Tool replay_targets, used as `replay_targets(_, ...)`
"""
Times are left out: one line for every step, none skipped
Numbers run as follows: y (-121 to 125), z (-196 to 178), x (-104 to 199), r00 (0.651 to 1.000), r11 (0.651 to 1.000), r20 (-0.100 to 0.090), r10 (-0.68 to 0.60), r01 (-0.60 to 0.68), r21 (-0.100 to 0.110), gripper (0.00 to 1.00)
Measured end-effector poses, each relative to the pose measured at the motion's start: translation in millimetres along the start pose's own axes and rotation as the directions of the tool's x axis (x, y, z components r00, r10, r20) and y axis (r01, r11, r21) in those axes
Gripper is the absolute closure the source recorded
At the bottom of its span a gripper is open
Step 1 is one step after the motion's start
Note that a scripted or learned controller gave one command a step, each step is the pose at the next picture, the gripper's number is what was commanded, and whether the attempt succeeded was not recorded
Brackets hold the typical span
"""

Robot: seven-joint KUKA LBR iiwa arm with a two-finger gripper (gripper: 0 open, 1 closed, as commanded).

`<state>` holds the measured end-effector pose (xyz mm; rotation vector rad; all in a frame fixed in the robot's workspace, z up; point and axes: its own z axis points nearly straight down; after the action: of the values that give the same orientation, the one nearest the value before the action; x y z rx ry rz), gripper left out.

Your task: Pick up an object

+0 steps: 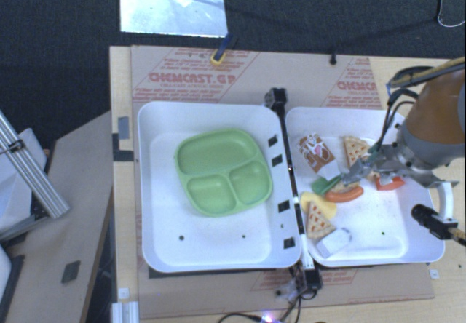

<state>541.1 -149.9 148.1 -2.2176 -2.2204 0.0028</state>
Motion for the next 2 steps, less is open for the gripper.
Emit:
replay_targets(0.7,42.1,-3.9,1.0,1.0,0.0,0.0,0.0,-0.003,0.0)
replay_targets(1.7,64.0,-3.6,1.0,1.0,0.001,0.0,0.0,-0.005,0.0)
